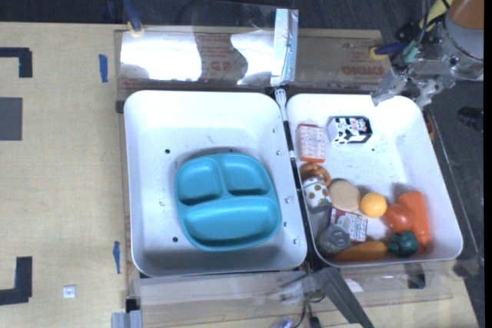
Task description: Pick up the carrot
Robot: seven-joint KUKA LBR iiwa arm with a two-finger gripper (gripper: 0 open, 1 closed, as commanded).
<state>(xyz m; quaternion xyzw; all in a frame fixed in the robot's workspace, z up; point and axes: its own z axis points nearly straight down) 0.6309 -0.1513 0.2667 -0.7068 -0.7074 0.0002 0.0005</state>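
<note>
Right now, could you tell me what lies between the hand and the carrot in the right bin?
In the camera view, bare white bin floor comes first below the hand, then the orange ball just above the carrot.

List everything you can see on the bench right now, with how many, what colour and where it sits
bins: 2, white, side by side on the bench
divided tray: 1, blue, in the left bin
carrot: 1, orange, front edge of the right bin
orange bottle: 1, orange, right bin's front right corner
green piece: 1, dark green, beside the carrot's right end
round fruit: 1, yellow-orange, right bin's middle front
pale oval item: 1, tan, left of the round fruit
black and white carton: 1, back of the right bin
orange packet: 1, orange and white, right bin's back left
can: 1, grey, right bin's front left
gripper: 1, grey, over the right bin's back right corner
</note>
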